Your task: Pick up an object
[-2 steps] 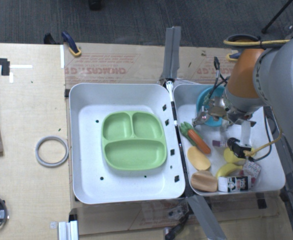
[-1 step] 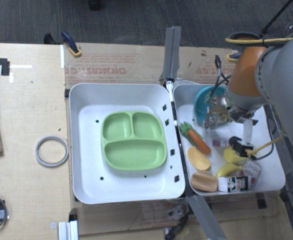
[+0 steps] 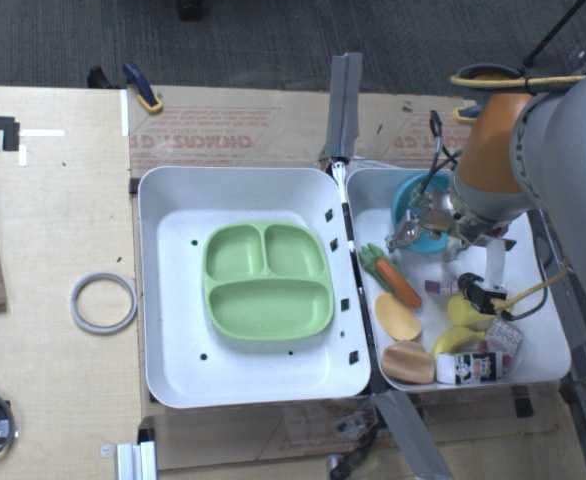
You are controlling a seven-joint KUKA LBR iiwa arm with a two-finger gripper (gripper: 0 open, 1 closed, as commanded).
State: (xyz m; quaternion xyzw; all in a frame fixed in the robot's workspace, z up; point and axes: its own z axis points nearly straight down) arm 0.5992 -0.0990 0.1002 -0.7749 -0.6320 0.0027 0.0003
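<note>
Camera view, fixed above the bench, records two white bins side by side. The left bin (image 3: 163, 298) carries a green divided plate (image 3: 269, 280). The right bin (image 3: 548, 358) carries the loose items and the working end of the arm (image 3: 533, 138).

Gripper (image 3: 420, 230) sits over the upper middle of the right bin, directly in front of a blue bowl (image 3: 411, 200). Whether it is spread or pressed together cannot be told; it is seen against clutter, and nothing is visibly pinched in it.

Candidate objects lie from 5 to 7 o'clock of the gripper. Nearest is a toy carrot (image 3: 394, 278), at about 7 o'clock, close by but apart from it. Its long axis runs from 10 o'clock (green top) to 4 o'clock (orange tip). Further off at 6 o'clock: a pale yellow oval piece (image 3: 398, 318) and a tan bread-like piece (image 3: 408, 364). At 5 o'clock: yellow pieces (image 3: 460, 326) and a small printed box (image 3: 470, 368).

Assessment: no pick is made yet. The carrot is the shortest reach; a descent toward 7 o'clock with the closing line set across the carrot's axis appears required. Risk: neighbouring pieces crowd its orange end.
</note>
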